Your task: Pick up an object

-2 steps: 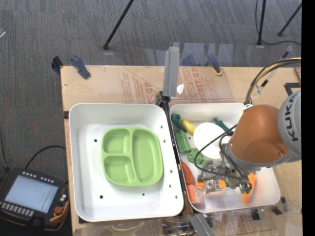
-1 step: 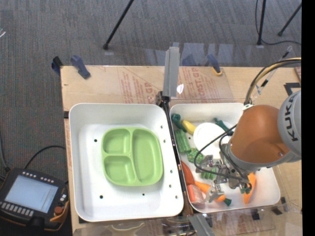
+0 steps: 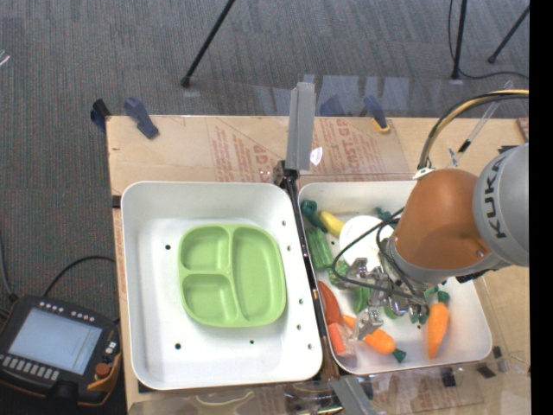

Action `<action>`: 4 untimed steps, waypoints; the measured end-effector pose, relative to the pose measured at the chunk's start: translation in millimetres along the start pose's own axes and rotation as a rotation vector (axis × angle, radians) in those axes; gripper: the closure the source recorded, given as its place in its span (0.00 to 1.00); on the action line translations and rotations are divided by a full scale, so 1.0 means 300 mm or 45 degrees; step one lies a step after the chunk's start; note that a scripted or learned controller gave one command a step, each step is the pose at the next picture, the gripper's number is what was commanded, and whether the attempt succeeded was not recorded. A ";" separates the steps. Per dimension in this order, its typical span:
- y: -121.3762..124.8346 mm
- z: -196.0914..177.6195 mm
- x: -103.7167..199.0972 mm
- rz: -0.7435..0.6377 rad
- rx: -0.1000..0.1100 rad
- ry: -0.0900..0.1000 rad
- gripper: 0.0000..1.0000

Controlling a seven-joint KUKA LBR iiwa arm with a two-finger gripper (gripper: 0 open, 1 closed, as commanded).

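Several toy vegetables lay in the right bin (image 3: 480,331), crowded around the end effector (image 3: 373,305), which hung low inside that bin under the orange band (image 3: 439,223) of the arm; whether its fingers were apart or together could not be told, since the metal parts blurred into the clutter, and nothing was clearly seen between them; the nearest candidate, a small orange carrot (image 3: 378,342), lay just below the end effector, green top pointing away to the right; a larger carrot (image 3: 438,328) lay to its right, near the bin wall, roughly upright in the view; a red-orange piece (image 3: 331,305) sat just to its left against the divider; a yellow piece (image 3: 332,223) and a white round item (image 3: 361,234) sat above and to the left; the left bin (image 3: 138,232), well apart to the left, held a green divided plate (image 3: 232,275); judged as light hollow plastic, stiff, smooth and likely slippery, prone to rolling or squirting out of a pinch; best hold probably across the thick middle of the small carrot's body, not the tapered tip or leafy end; neighbours touching close by could get nudged or block a finger.
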State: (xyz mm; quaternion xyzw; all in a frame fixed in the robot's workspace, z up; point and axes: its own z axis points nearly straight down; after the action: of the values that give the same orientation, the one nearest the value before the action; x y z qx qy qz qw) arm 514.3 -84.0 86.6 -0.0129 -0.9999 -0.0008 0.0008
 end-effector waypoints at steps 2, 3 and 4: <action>0.013 -0.002 -0.071 0.107 0.000 -0.002 0.00; 0.017 -0.033 -0.072 0.102 -0.001 -0.002 1.00; 0.018 -0.031 -0.071 0.102 -0.001 -0.001 0.00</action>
State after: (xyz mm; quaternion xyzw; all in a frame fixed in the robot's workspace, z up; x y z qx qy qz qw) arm 535.8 -79.3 96.0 -0.0528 -0.9986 -0.0010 0.0003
